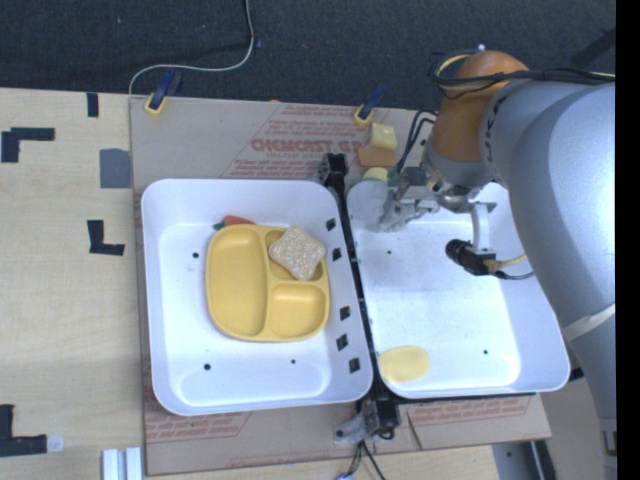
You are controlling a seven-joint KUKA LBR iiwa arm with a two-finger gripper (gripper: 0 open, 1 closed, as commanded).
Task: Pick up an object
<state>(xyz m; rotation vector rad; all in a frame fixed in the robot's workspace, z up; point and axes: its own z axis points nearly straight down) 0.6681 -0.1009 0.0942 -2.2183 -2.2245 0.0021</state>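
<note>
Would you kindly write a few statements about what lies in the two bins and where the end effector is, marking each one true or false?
1. A yellow divided plate lies in the left bin. True.
2. A tan, speckled sponge-like piece rests on the plate. True.
3. The pale yellow disc lies in the left bin. False: it lies near the front edge of the right bin.
4. The end effector hangs over the plate. False: it is at the back of the right bin.
5. An orange sliver peeks out behind the plate. True.
</note>
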